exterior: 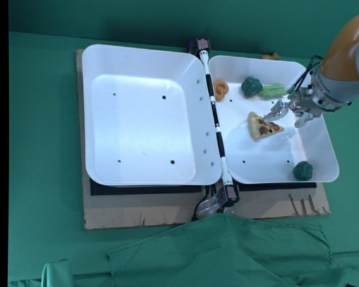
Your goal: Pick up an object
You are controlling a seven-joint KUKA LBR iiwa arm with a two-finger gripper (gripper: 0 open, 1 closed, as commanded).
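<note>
The pincer [288, 116] is hanging open and holding nothing in the right bin [323, 160], just beside the pizza slice [263, 126]. A broccoli floret [252, 86], an orange ring [221, 89] and a green ball [303, 171] are lying around it.

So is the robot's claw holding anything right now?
No. The gripper is open, just above the pizza slice in the right bin, with nothing between its fingers.

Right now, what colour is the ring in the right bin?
Orange; the ring shows in the camera view.
</note>
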